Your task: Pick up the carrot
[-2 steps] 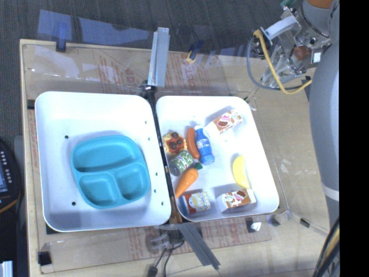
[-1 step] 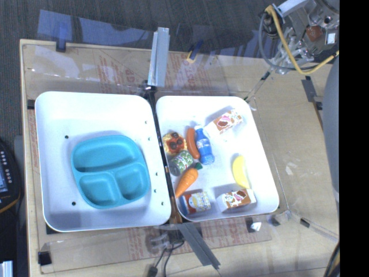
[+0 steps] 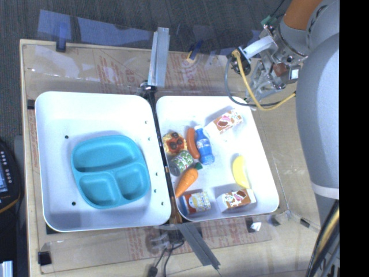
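My pincer (image 3: pixel 266 77) is hanging out up past the far edge of the right bin (image 3: pixel 266 172), over the tabletop (image 3: pixel 104 68) rather than over any of the stuff, and honestly I can't tell if it's spread or pressed together, too much cable and bracket clutter around it from this angle. Nothing is sitting in it as far as I'm seeing.

The carrot (image 3: pixel 187 180) is lying in the right bin, toward the near-left part, right by the divider between the two bins. It's pointing its tip down toward a little carton (image 3: pixel 198 201) and its leafy end is bumping up against a greenish round thing (image 3: pixel 181 161). There's also a sausage-looking piece (image 3: pixel 192 142) and a blue bottle (image 3: pixel 203 146) just beyond it, so it's kinda crowded in there.

So progress-wise I'm reckoning basically zero: carrot's untouched, and I'm still needing to swing over, drop down, grab and lift. The left bin (image 3: pixel 52 154) is just holding a blue tray (image 3: pixel 109 171).
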Controlling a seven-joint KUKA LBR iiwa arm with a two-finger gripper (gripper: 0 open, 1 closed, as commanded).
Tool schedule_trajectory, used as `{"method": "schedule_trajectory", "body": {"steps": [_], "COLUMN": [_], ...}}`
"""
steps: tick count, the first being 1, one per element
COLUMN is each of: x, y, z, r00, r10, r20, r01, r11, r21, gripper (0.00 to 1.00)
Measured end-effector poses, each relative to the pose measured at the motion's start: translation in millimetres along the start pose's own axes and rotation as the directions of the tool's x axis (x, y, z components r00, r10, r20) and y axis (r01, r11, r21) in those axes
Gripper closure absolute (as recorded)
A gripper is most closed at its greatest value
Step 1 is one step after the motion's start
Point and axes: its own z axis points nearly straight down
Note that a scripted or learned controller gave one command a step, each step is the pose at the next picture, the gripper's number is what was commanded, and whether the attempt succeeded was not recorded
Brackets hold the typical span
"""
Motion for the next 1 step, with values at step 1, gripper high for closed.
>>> {"method": "schedule_trajectory", "body": {"steps": [1], "x": [-1.1], "y": [10.0], "z": [-50.8], "r00": [1.0], "r10": [-0.008], "r20": [-0.004], "r01": [0.008], "r11": [1.0], "r21": [-0.002], "gripper": [1.0]}}
